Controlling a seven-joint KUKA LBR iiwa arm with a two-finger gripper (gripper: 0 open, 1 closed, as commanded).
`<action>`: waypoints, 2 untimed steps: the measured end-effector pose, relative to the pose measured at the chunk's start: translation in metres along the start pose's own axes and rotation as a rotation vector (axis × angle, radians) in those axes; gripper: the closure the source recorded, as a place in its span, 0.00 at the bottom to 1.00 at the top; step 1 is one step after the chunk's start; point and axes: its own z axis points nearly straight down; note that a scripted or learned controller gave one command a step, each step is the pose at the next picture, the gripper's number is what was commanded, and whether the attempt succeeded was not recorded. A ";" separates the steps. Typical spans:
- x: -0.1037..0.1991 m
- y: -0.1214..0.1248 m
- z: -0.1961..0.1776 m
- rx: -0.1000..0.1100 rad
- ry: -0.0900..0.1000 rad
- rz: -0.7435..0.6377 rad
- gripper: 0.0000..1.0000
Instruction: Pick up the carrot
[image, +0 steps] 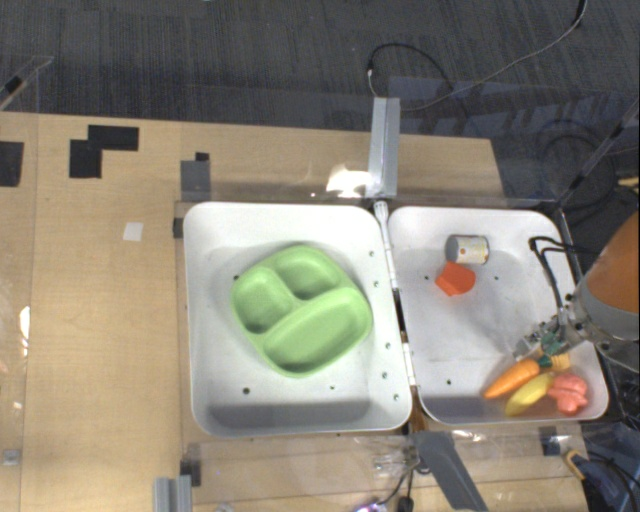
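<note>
- My gripper (545, 343) sits low in the right bin (430, 300), toward its near right corner, with my arm (612, 290) coming in from the right edge above it.
- How far my fingers stand apart I cannot tell; the tip is small and dark here, tangled with a bit of green, and the gap does not read clearly.
- The carrot (512, 378) lies on the floor of the right bin, just near and left of my fingertips, orange, slanting from near left up to far right.
- Its green top end points toward my gripper and seems to touch it or nearly so, though I would not swear to contact from this angle.
- I see nothing clearly lifted between my fingers; the carrot's body rests on the bin floor.
- A yellow banana-like piece (530, 393) lies right against the carrot on its near side, parallel to it.
- A pink piece (570, 392) sits just right of the yellow one, in the near right corner.
- Farther off in the same bin, a small orange block (455, 280) lies near the middle, with a grey cylinder (467, 249) just beyond it.
- The left bin (210, 320) holds a green divided plate (300, 308), well apart from me.
</note>
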 end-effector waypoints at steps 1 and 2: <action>-0.004 -0.002 0.015 -0.002 -0.006 -0.284 1.00; -0.007 -0.001 0.015 -0.006 -0.018 -0.282 0.00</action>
